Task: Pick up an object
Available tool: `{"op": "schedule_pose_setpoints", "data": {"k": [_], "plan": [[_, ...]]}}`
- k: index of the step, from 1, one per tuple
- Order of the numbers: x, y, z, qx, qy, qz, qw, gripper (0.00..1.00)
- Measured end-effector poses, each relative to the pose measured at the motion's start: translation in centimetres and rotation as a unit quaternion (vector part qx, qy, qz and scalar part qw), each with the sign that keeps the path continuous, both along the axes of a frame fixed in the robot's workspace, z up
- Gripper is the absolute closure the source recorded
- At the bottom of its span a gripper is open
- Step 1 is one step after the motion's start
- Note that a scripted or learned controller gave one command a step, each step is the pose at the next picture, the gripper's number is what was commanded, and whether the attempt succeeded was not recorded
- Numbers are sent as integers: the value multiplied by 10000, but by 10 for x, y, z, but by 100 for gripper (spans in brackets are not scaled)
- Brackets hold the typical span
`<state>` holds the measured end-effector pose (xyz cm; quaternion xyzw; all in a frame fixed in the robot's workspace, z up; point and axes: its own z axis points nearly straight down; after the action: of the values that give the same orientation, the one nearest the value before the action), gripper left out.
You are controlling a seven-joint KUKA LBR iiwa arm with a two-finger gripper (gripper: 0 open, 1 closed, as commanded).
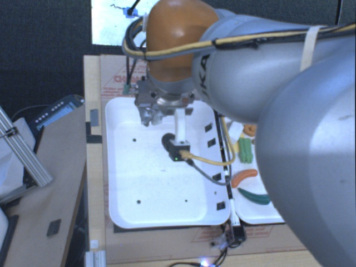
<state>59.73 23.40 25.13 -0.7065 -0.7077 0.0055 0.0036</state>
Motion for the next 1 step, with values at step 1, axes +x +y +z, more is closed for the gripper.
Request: {"op": "schedule_pose_setpoints", "data": {"k": [1], "plan": [[40, 0, -32, 17, -79, -5, 10000, 100]]}}
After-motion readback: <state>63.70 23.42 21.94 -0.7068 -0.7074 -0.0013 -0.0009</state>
